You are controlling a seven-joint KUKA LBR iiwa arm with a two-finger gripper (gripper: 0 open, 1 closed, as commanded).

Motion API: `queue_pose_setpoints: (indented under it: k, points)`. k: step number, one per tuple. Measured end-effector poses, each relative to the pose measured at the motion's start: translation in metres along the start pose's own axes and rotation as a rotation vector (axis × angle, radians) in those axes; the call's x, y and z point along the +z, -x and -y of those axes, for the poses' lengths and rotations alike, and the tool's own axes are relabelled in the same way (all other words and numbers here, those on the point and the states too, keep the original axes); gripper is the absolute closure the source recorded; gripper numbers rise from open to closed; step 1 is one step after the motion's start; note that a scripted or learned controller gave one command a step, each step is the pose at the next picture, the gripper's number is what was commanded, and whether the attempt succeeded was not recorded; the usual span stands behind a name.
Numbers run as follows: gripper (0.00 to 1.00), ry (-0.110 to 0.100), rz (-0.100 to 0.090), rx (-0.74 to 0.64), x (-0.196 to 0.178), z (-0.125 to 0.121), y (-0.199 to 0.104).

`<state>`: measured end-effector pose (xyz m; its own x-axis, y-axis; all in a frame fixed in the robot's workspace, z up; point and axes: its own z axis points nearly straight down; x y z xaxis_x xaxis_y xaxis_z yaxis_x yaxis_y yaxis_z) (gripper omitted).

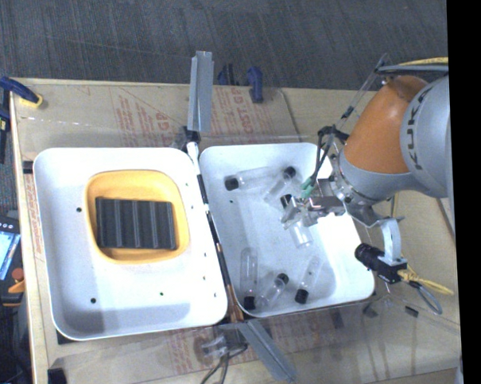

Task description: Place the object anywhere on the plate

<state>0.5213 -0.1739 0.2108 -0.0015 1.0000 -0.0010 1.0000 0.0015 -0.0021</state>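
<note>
A yellow plate (170,185) lies in the left bin (60,259), with a dark grey ridged block (136,223) resting on its middle. Several clear vials with black caps lie loose in the right bin (340,282): one (250,180) near the back, one (248,266) at the front left, and another (307,280) at the front. My gripper (299,210) hangs low over the right bin's centre-right. A clear vial (300,235) lies right at its tip; whether that vial is gripped is unclear.
The grey arm with its orange band (385,133) reaches in over the right bin's right wall. Clamps (200,89) stand behind the bins and another (263,349) in front. Blue clips and a small screen (0,253) sit at the bench's left.
</note>
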Motion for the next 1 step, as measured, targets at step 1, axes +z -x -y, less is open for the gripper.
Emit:
queue_pose_setpoints:
  k: [1]
  points:
    - [1.0, 0.0, -0.001, -0.222, -0.0142, -0.024, -0.0697]
